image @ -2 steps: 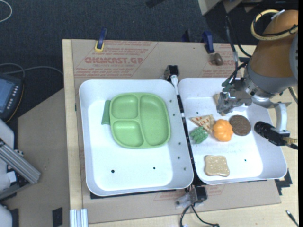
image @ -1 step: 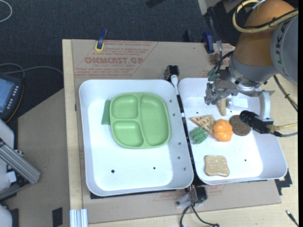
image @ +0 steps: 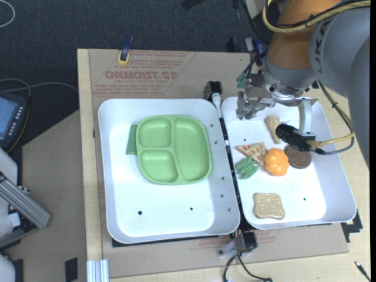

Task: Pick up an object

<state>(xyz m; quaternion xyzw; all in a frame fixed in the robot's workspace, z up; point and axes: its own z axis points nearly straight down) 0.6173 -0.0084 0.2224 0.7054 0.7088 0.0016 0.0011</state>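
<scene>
**Claw poised over the far end of the right bin**

Two-finger metal claw [image: 247, 111] at the wrist of the grey arm with the orange band [image: 299, 25], hanging over the far left corner of the shallow white right-hand bin [image: 329, 207]. Fingers pointing down, nothing visibly pinched between them; whether spread or pressed together, cannot tell from this slant.

Just right of the claw: a small tan biscuit-shaped piece [image: 272, 127], and next to it a black cylindrical part [image: 289, 134] on a bracket off the wrist. Nearer the camera than the claw: a triangular tan toast-like wedge [image: 251, 151], a green leafy plastic piece [image: 247, 168] touching its near side, and a round orange plastic fruit [image: 277, 161] just right of both. Against the orange fruit's right side, a dark brown round disc [image: 301, 158]. Farther toward the near edge, well apart from the claw, a square tan slice of toy bread [image: 269, 205].

Left of the claw, across the shared rim, the shallow white left-hand bin [image: 117, 204] with a light green three-compartment plastic tray [image: 174, 149] resting on a darker green flat piece [image: 131, 140].
</scene>
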